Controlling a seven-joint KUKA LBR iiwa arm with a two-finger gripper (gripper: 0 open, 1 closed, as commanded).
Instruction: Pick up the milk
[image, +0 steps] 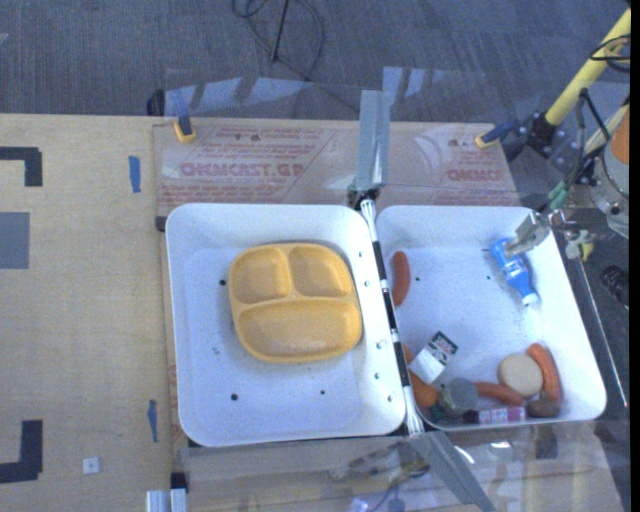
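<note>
Milk: we see a small white milk carton with a black label (433, 358) lying near the front left corner of the right white bin (575, 300).
Gripper: the metal two-finger gripper (527, 236) hangs at that bin's back right corner, over a blue tube (513, 268); we cannot tell its opening.
Neighbours: orange sausage (400, 277) along the left wall; round bun (520, 374) near the front edge.
Left white bin (190, 330): a yellow three-compartment plate (295, 300) at its centre.

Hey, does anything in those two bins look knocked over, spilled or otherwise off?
Nothing is spilled or broken. The small milk carton lies tipped on its side in the right bin, and most toy food crowds that bin's near corner. The yellow divided plate sits flat in the left bin.
</note>
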